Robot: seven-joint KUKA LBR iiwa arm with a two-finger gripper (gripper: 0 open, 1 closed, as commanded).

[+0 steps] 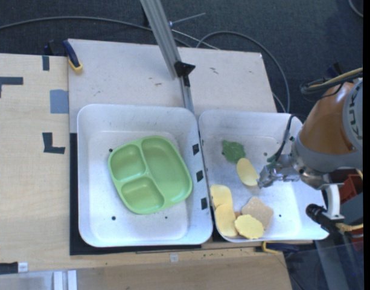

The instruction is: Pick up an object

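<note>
Lying lengthwise up-down beside hand: yellow piece

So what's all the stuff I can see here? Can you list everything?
left bin: one, white, left side of the bench
right bin: one, white, beside the left bin
divided plate: one, light green, three compartments, lying in the left bin
green piece: one, dark green, upper part of the right bin
oval yellow piece: one, pale yellow, middle of the right bin, just left of the gripper
yellow pieces: three, yellow, front of the right bin, bunched together
tan piece: one, beige, squarish, front of the right bin, touching the yellow pieces
clamp: one, blue and yellow, back left corner of the bench
arm: one, grey with orange, reaching in from the right
gripper: one, dark, low over the right bin
</note>
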